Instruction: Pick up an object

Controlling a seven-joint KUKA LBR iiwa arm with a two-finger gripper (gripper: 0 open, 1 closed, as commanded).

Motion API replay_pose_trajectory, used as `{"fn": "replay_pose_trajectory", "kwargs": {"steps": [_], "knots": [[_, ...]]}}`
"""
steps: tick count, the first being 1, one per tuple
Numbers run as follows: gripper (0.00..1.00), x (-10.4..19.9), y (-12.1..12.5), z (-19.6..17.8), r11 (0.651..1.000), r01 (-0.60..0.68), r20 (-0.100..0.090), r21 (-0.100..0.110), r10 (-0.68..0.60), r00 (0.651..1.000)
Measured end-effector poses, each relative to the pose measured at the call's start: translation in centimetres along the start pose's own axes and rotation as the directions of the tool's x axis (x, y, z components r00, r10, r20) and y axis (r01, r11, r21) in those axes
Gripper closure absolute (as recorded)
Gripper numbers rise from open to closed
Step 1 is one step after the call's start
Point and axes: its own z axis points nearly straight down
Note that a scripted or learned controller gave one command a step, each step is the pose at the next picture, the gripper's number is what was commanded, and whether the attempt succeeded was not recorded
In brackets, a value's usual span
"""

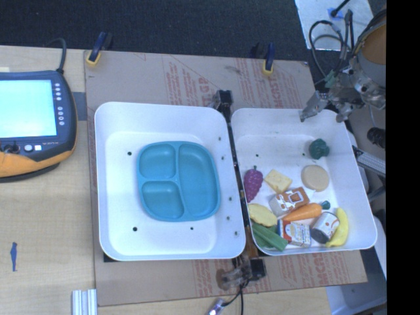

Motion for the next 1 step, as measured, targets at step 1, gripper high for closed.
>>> {"fn": "replay_pose_trajectory", "kwargs": {"steps": [1], "knots": [[0.0, -3.48, -4.11, 3.78, 1.0, 0.0, 0.002, 0.001, 0.0, 1.0]]}}
